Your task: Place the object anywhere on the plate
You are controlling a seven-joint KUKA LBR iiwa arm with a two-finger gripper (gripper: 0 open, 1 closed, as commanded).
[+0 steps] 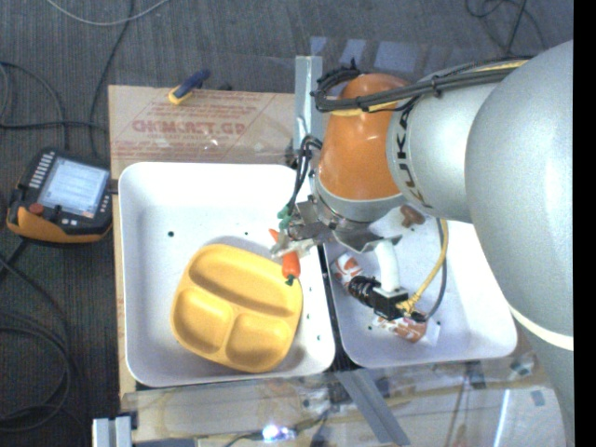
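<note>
Fingers (291, 240) apparently gripping orange carrot (291, 266) over yellow plate's (237, 310) rim

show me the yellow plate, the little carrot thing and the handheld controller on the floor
yellow plate (237, 310): camera view, centre where its compartments meet
carrot (291, 265): camera view, orange body at the plate's upper right edge
handheld controller (73, 186): camera view, middle of its screen

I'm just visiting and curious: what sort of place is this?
Most likely a robotics lab or test bench. A KUKA arm reaches over two white bins, a handheld control pendant lies on the carpet, and loose cables trail across the floor.
</note>
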